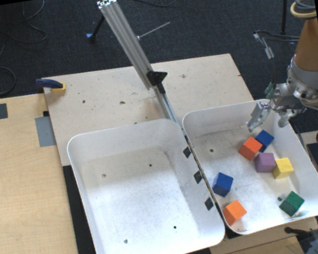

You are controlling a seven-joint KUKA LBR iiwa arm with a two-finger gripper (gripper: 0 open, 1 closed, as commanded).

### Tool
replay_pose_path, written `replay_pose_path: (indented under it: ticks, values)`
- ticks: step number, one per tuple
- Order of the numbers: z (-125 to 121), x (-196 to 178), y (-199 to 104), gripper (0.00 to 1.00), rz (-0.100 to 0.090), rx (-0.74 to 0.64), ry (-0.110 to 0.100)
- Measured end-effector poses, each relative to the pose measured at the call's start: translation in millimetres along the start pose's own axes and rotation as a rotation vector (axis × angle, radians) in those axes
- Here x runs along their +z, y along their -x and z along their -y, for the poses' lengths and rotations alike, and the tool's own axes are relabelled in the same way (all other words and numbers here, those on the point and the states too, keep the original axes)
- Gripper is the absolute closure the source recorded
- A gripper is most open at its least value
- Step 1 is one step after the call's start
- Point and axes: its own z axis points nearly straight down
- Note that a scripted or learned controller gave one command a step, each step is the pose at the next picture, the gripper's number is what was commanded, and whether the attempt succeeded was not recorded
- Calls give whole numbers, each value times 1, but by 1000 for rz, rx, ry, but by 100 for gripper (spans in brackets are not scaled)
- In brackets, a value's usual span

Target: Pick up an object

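Several small cubes lie in the right bin (206,121). A red-orange cube (250,148) touches a blue cube (264,138), with a purple cube (265,161) and a yellow cube (283,167) just in front of them. Nearer the front are a green cube (291,203), an orange cube (234,211) and a second blue cube (222,184). My gripper (269,117) hangs over the bin's far right part, just behind the red-orange and blue cubes. It is open, and nothing is between its fingers.
The left bin (90,147) lies beside the right one, sharing a divider with black clips (197,177). A slanted aluminium post (134,49) rises behind the bins. The arm's orange band (308,44) stands over the right bin's far right corner.
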Motion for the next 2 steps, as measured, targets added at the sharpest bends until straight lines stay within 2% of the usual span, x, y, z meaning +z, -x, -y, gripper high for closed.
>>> replay_pose_path:
  ticks: [1,2]
  values:
    - [0,0,0,0,0,1,0]
    - [0,62,-8,0,-1,1,-6]
